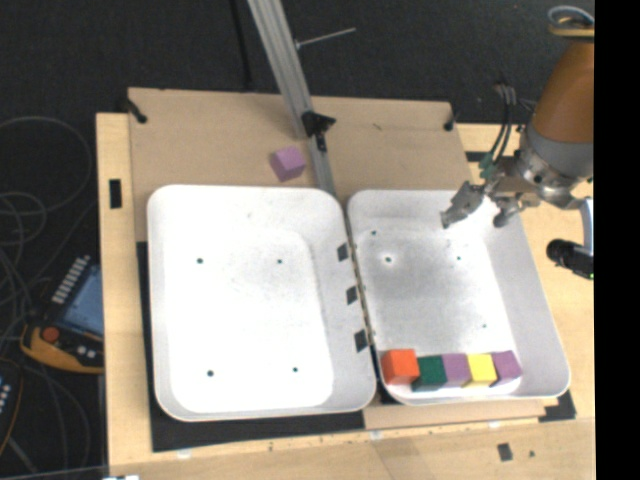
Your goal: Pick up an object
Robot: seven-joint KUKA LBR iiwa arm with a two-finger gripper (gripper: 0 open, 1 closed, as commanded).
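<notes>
- The arm (565,98) comes in from the right, its orange band sitting above a grey wrist, and it leans over the far right corner of the right bin (430,298).
- The hand (482,210) hangs over the upper right part of that bin, with its two fingers spread apart and nothing between them.
- One finger (461,208) points down and to the left; the other (503,213) sits nearer the bin's right wall.
- Along the near wall of the right bin there is a row of five small blocks, packed side by side and touching.
- From left to right they are an orange block (401,365), a green block (431,371), a light purple block (456,368), a yellow block (483,368) and another purple block (506,365).
- That row is well apart from the hand, at the opposite end of the same bin.
- The left bin (250,308) lies just beside the right one, and the two share a middle edge with small dark clips along it.
- One more purple cube (288,163) sits outside both bins, on the tan counter (200,138) just behind the left bin.
- A slim metal post (290,68) rises at a slant from the counter near the gap between the bins.
- Off the counter's left edge, on the dark floor, lie loose cables (40,168) and a handheld controller (65,318) with an orange edge.
</notes>
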